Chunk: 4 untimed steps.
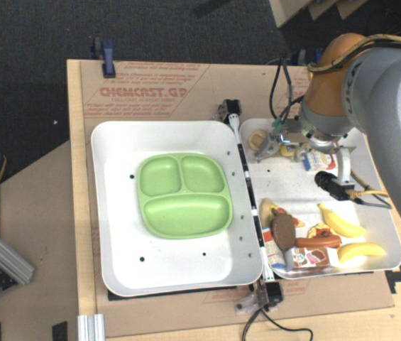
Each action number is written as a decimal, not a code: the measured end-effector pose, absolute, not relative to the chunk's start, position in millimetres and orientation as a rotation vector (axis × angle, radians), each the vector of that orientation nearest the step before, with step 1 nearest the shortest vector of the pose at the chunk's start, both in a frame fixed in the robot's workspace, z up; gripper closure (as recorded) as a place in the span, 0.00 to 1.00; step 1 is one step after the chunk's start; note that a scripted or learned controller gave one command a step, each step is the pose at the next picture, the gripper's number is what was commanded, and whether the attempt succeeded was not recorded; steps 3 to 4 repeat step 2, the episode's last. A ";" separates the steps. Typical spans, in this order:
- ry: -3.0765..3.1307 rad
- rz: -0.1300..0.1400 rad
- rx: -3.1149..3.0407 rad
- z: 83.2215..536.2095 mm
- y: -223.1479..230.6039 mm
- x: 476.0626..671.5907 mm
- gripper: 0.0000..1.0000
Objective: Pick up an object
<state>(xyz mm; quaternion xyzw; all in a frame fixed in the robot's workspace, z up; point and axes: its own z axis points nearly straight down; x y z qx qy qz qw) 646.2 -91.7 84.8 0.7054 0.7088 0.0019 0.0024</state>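
My gripper (306, 146) hangs low over the right bin (289, 187), at about twelve o'clock of that bin, close to its far wall. From this slant I cannot tell whether it is open or closed, and I see nothing carried in it, so I judge the pick as not yet done.

There are several things I could take. A small tan thing (258, 141) lies in the corner at nine o'clock from me, near. A red and white packet (321, 160) lies just beside me at about four o'clock. The rest are well apart from me, heaped toward six o'clock of the bin: two bananas (341, 222), a brown lump (282, 229) and a red sausage (319, 241), touching or overlapping one another.

The left bin (115, 190) holds a green divided plate (184, 194), lying flat in its middle.

As I read it, I am placed over the near items; the closing, the grip and the lift are all left to do.
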 end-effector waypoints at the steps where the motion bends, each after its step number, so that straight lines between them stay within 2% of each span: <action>1: 2.242 -0.026 2.231 82.7 -98.0 662.2 0.00; 2: 2.237 -0.037 2.238 90.7 -99.8 659.8 1.00; 4: 2.237 -0.037 2.238 90.7 -99.8 659.8 1.00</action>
